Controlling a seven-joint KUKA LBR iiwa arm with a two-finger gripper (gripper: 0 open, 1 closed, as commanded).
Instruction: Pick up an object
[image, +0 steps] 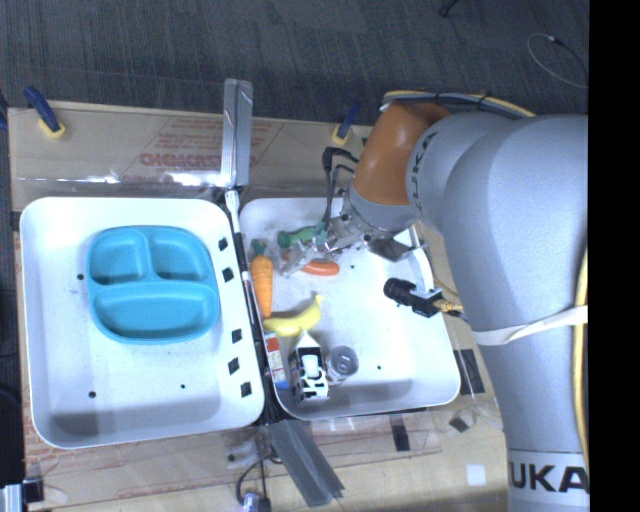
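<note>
Reaching into the right bin (425, 385), the gripper (322, 243) hung near the small red piece (321, 267); finger state could not be told. Next move: descend, close.

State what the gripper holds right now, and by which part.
Cannot be told. The gripper is down in the right bin among a green item and a small orange piece; no grasp is visible.

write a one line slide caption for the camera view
Grey arm's pincer low in the right bin near carrot and banana; blue tray in left bin.
</note>
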